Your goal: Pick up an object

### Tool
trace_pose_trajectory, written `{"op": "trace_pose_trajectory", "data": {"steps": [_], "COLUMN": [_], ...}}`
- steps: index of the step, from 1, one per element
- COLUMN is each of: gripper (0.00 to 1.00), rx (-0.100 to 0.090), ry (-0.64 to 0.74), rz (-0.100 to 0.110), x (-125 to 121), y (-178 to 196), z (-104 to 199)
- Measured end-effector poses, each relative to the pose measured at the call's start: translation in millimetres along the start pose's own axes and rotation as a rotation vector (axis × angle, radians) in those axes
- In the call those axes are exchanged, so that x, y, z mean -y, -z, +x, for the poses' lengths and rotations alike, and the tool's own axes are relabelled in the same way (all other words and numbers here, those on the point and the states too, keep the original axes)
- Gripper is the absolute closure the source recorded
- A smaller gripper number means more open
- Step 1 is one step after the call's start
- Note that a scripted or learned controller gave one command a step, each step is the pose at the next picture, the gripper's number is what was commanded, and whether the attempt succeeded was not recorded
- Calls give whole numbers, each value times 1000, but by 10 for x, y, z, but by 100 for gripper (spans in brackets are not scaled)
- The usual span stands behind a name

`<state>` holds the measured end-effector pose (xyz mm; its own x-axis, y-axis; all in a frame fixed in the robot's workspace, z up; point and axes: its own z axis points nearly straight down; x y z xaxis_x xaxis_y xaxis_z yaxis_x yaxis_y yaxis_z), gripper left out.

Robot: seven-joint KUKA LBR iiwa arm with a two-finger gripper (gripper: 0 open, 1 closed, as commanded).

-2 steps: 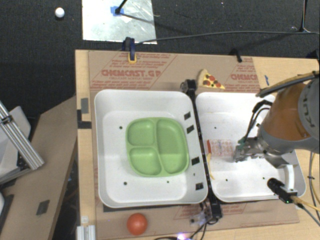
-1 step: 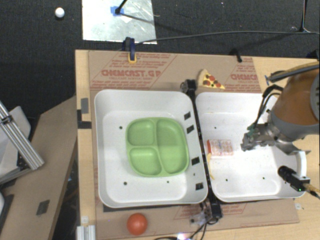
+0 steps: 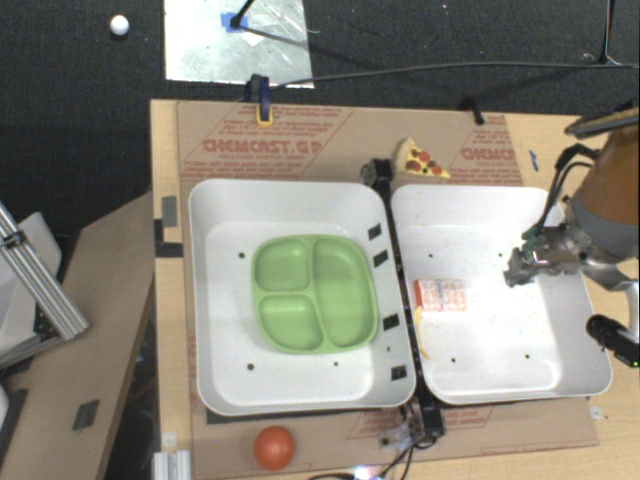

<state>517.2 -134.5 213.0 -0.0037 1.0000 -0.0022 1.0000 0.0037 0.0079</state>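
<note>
A small flat packet (image 3: pixel 440 295) with red and white print lies in the right bin (image 3: pixel 480 368), near its left wall. My gripper (image 3: pixel 519 267) hangs over the right half of that bin, to the right of the packet and apart from it. The arm comes in from the right edge with its orange band above the wrist. A green sectioned plate (image 3: pixel 314 294) sits in the middle of the left bin (image 3: pixel 230 368).
A toy pizza slice (image 3: pixel 421 159) lies on the cardboard behind the bins. A red-orange ball (image 3: pixel 273 447) rests on the bench in front of the left bin. A metal frame (image 3: pixel 35 283) stands at the far left.
</note>
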Motion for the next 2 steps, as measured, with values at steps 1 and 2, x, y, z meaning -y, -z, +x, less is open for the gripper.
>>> {"op": "trace_pose_trajectory", "data": {"steps": [1, 2], "gripper": [100, 100], "rx": [-1, -3], "ry": [2, 7], "rz": [0, 5], "x": [-12, -151], "y": [487, 510], "z": [86, 669]}}
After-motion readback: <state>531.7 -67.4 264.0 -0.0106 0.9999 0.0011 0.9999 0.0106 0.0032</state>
